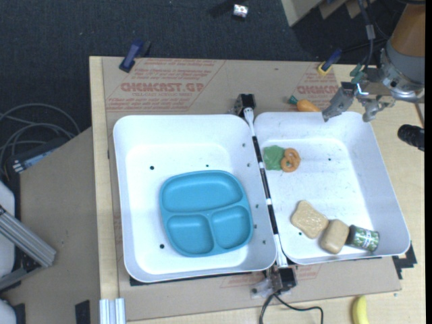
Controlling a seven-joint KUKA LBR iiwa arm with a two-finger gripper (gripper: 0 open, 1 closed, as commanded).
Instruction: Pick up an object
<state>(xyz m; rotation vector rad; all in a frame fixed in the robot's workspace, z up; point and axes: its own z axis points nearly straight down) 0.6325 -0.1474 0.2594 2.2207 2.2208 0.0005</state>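
The gripper point(351, 105) hung open over the right bin's point(385, 174) top edge, holding nothing; it could miss the pretzel point(290, 160).

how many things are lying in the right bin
5: a green piece and pretzel touching near the bin's left wall, and a tan slice, tan lump and green can along the near edge.
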